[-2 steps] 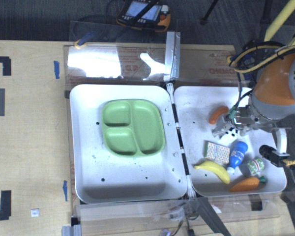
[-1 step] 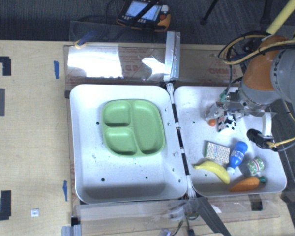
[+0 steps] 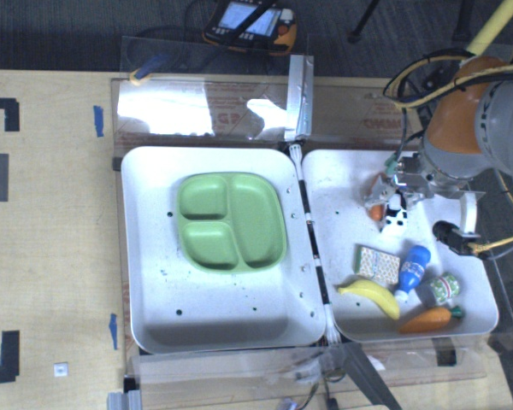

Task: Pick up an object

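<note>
The pincer (image 3: 392,202) is lowered into the upper part of the right bin (image 3: 342,178), reached in from the right. Directly beneath its tip a small black-and-white object (image 3: 396,219) and an orange piece (image 3: 375,213) are seen, touching or nearly touching it; whether either is actually caught cannot be told. The nearest candidate is therefore judged to lie straight below the tip.

The other things are gathered toward the near edge of the same bin: a patterned packet (image 3: 377,264), a blue bottle (image 3: 412,270) tilted with its long axis running up-right, a banana (image 3: 370,295) lying along the near-left, a carrot (image 3: 427,319) and a small can (image 3: 443,289). They are well apart from the tip, so no obstruction is expected. A green divided plate (image 3: 232,220) is held in the left bin (image 3: 145,254).
</note>
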Controlling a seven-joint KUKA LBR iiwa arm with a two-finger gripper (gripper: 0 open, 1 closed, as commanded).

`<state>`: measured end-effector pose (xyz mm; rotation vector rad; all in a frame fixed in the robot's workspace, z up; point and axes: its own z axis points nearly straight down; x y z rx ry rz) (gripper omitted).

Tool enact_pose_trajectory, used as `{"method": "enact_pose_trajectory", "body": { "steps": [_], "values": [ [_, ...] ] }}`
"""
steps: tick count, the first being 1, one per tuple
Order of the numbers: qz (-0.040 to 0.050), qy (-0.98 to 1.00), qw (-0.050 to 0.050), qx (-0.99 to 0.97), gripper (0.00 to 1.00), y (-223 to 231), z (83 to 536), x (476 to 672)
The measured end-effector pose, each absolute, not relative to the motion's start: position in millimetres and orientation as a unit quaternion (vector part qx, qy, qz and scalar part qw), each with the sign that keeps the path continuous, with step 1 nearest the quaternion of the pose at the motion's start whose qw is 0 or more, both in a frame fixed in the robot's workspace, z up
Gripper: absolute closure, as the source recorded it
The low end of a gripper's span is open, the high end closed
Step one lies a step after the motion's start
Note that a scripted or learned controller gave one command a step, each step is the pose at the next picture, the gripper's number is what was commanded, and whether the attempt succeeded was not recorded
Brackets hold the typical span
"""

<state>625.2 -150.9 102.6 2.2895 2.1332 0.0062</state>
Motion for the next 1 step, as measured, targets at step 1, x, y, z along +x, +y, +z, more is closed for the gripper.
{"method": "enact_pose_trajectory", "body": {
  "steps": [1],
  "values": [
    [-0.0011,0.699,-0.001,0.715,1.0,-75.7,184.0,666.7]
  ]
}}
